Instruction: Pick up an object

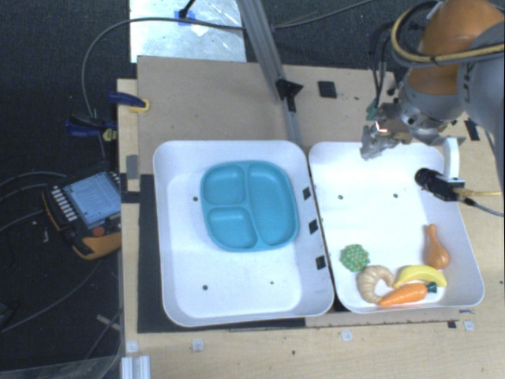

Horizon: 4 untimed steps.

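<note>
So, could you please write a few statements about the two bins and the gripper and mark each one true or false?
1. The blue divided plate lies in the left bin. True.
2. The carrot lies in the left bin. False: it is in the right bin, near its front edge.
3. The gripper is over the right bin's far corner. True.
4. The banana sits on the plate. False: it lies beside the carrot.
5. The broccoli touches the gripper. False: they are well apart.

Grey arm (481, 77), orange band, black cables
</note>
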{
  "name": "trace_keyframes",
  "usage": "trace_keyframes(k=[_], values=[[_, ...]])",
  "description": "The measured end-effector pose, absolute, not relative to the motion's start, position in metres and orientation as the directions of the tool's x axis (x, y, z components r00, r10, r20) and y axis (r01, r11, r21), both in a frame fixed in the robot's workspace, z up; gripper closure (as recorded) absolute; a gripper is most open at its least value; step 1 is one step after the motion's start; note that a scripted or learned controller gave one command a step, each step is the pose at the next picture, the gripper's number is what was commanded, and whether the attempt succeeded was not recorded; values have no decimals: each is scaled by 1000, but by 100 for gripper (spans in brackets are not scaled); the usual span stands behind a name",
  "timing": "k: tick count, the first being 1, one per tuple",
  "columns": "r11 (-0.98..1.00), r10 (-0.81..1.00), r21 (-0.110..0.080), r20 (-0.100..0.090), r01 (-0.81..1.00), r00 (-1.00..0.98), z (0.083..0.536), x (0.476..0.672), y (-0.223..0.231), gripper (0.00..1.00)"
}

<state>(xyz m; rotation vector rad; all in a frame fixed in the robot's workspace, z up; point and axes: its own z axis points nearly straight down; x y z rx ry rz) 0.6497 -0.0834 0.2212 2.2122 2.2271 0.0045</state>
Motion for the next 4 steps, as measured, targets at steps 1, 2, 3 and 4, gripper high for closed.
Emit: trace_keyframes(k=[1,2,3,4], values=[[8,1000,0,1,1000,-8,222,623,-44,100],[9,1000,0,2,1000,-9,232,603,1,100],[10,1000,0,2,1000,-10,234,594,50,100],[9,1000,-1,1,1000,-9,234,580,92,100]])
